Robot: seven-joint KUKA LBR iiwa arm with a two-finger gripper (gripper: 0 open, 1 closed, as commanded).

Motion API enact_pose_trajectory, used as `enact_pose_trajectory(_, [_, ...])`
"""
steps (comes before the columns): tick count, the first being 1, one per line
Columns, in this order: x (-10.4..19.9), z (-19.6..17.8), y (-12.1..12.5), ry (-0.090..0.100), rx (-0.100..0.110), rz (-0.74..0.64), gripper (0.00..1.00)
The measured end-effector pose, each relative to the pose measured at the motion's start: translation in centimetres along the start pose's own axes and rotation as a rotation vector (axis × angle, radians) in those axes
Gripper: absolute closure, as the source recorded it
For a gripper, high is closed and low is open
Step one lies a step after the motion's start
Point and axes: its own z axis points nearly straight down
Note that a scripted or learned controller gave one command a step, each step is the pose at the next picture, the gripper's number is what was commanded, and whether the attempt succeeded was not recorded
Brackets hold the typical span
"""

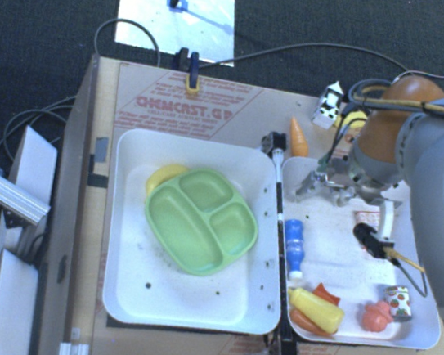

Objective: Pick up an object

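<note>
My gripper (322, 191) hangs over the far left corner of the right bin (428, 326), open with nothing between its fingers. Nearer the front in that bin, a blue and white bottle-like object (293, 242) lies along the left wall. A yellow object (317, 309) rests at the front on orange-red pieces (325, 294). At the front right are a pink-red object (377, 317) and a small white and brown figure (399, 300). All of them lie well in front of the gripper.
The left bin (120, 281) holds a green divided plate (200, 219) with a yellow thing (164, 176) under its far edge. Outside the bins, on the cardboard behind, lie an orange carrot (298, 138) and a small black and white figure (329, 103).
</note>
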Motion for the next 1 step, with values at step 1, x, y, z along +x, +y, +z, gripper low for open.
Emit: enact_pose_trajectory(1, [1.25, -0.01, -1.56, 0.0, 0.001, 0.0, 0.0])
